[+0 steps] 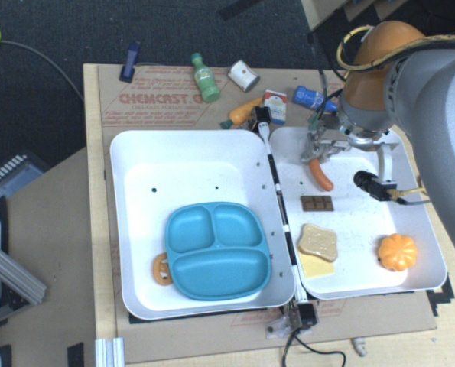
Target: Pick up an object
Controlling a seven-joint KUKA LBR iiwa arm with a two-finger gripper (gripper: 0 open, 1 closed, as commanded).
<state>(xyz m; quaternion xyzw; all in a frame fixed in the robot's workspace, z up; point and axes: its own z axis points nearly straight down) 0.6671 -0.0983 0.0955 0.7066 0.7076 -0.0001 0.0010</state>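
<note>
In the right bin (422,274) lie a red-orange sausage (322,177), a brown chocolate bar (316,202), a slice of bread (319,241) resting partly on a yellow cheese slice (311,265), and an orange pumpkin (397,251). My gripper (320,150) hangs low at the bin's far left part, right at the upper end of the sausage. The wrist covers the spot where it meets the sausage, so I cannot say whether they touch.
The left bin (135,167) holds a blue divided plate (216,249) with a pretzel (160,270) tucked at its left edge. Behind the bins, on cardboard, lie a green bottle (206,78), a blue marker (129,61), a white can (243,75), a carrot (242,114), a small carton (274,105) and a blue bottle (308,97).
</note>
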